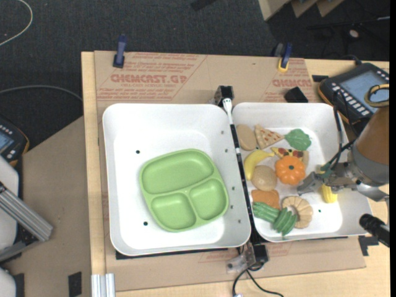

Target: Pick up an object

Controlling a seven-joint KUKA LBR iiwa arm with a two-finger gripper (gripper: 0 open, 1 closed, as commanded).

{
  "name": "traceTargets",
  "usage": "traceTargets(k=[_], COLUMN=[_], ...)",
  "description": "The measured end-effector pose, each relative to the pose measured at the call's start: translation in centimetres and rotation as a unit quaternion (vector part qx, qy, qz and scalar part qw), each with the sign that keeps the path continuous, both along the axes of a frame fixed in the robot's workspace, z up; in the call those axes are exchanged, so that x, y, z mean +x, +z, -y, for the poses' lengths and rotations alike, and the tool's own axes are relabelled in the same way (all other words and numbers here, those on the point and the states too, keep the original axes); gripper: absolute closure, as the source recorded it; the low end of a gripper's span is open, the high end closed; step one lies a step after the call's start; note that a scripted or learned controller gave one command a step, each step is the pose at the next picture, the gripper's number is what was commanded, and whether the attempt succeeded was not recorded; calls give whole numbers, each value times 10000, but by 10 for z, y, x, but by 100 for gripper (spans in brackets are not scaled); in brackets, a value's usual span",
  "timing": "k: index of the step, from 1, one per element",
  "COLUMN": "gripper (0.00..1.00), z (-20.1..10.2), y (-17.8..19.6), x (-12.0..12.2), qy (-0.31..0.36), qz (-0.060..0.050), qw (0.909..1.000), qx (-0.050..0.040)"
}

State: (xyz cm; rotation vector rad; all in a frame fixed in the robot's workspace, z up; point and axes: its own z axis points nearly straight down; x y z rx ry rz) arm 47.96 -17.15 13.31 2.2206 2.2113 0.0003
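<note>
1. Two white bins sit on the bench: left bin [117,166] holds a green tray [182,189], right bin [328,221] holds toy food.
2. Gripper [322,179] hovers low beside the pumpkin [291,169]; jaw state unclear.
3. Risk: crowded pieces may get nudged, or the fingers close on nothing.

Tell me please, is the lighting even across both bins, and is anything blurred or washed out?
Camera view: lighting is soft and fairly even; the left bin looks bright white, near washed out, with a faint shadow beside the green tray; toy food in the right bin is small and slightly soft; the gripper at the right looks a little blurred.
</note>
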Motion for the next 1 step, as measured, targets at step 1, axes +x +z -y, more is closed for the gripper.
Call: traceTargets(k=[1], gripper=[0], z=[54], y=[130], x=[21], qy=[6], qz=[51], qw=[10000], qx=[-24])
